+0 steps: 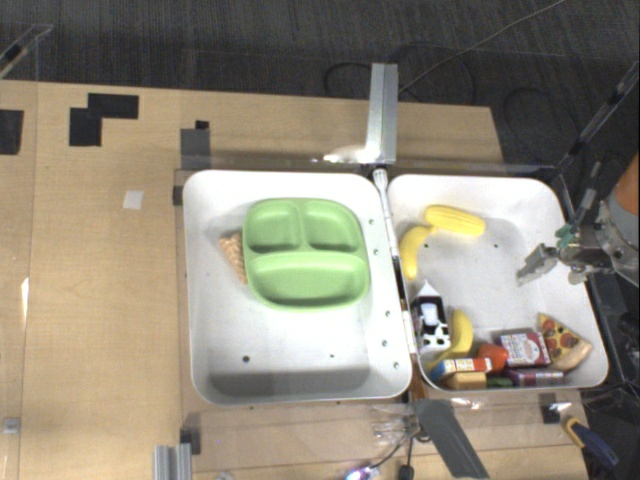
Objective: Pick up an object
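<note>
Camera view: claw [547, 260] hovered over right bin [520, 190], at its 3 o'clock edge; fingers appeared spread, pinching nothing. Likely targets: corn cob [454, 221] at claw's 10 o'clock, long axis running roughly 9-to-3; banana [410, 249] further toward 9 o'clock, against bin divider. Pizza slice [562, 340] and packets sat at 6 o'clock. Green tray [304, 251] in left bin [290, 368], well apart. Corn looked nearest clear pick.

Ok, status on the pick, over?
Gripper over right bin, nothing visibly held. Corn cob and banana untouched. Toys clustered along near wall.
</note>
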`<control>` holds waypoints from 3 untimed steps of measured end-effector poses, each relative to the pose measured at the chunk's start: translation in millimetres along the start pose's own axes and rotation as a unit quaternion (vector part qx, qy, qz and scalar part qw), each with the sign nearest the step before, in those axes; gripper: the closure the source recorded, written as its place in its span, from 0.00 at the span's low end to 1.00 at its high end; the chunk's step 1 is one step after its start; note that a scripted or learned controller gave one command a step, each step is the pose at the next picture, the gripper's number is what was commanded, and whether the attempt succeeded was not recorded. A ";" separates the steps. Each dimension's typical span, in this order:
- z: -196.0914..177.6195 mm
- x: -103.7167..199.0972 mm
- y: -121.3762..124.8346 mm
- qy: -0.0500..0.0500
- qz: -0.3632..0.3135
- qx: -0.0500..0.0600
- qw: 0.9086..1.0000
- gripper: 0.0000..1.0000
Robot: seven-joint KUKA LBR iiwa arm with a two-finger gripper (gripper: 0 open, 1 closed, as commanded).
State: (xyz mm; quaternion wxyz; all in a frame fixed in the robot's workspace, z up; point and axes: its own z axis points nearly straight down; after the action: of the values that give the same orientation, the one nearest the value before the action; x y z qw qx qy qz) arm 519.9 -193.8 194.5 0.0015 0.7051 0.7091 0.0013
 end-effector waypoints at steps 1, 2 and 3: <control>104.4 32.7 86.5 -0.002 -0.060 -0.005 0.998 0.00; 106.0 73.4 136.6 0.000 -0.109 -0.004 0.994 0.00; 94.3 74.6 137.5 -0.001 -0.113 -0.004 0.994 1.00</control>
State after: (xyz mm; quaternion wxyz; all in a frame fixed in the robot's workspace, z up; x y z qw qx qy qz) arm 657.4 -118.5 100.6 0.0051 0.6208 0.7840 0.0032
